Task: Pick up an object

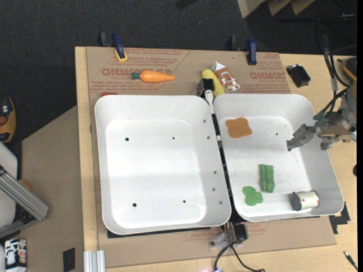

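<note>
We are seeing our claw hanging open, holding nothing; the green bean is lying down-left, pointing up-down.

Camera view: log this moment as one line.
tool over right bin right edge | holding: nothing visible | in bin: orange patch, green pieces, can

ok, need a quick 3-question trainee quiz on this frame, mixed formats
1. True or false: the orange toy carrot lies inside the left white bin.
2. Which lies nearest the right white bin's front right corner? A) flat orange-brown patty B) silver cylindrical can C) green ridged toy vegetable
3. Fill in: the gripper hovers over the ___ bin.

Key: 1 false, it lies on the brown board behind the bin. 2 B. 3 right.
</note>
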